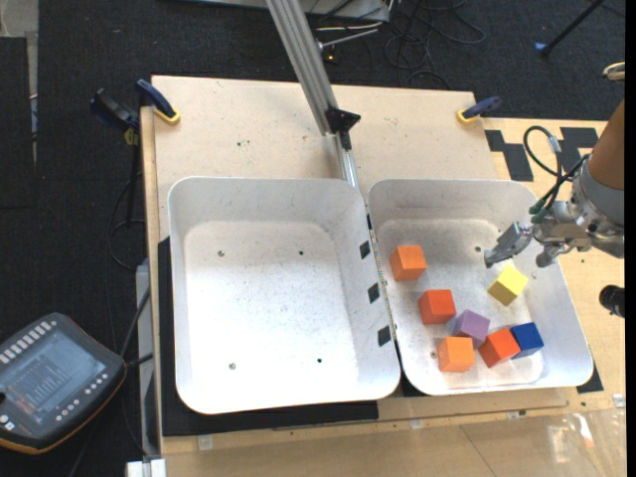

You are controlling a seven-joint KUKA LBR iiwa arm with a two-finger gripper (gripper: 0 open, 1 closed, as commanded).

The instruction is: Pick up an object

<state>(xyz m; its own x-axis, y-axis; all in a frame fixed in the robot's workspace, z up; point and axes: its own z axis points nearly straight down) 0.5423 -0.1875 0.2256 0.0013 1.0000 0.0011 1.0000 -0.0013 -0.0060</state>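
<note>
- Pale bench [298,127] under everything, blue-and-yellow clamps [157,102] at its far corners, a slanted metal pole [303,53] crossing its far edge.
- Left white bin [263,286], its speckled floor bare.
- Right white bin [437,212], edge to edge with the left one, holding seven small blocks.
- Grey arm [606,182] entering from the right, above the right bin's right rim.
- Handheld control pendant [50,376] on the dark floor at lower left.
- Gripper [524,247] over the right bin's right side, fingers spread apart, apparently nothing between them, though small and blurred here.
- Yellow block [508,285] just below the gripper, seemingly not touched.
- Orange block [407,261] alone nearer the bin's left wall.
- Red-orange block [436,306] below it.
- Purple block [471,324] touching a red block [500,346], with a blue block [527,337] pressed to that one's right.
- Another orange block [456,354] at the front, just beside the purple one.
</note>
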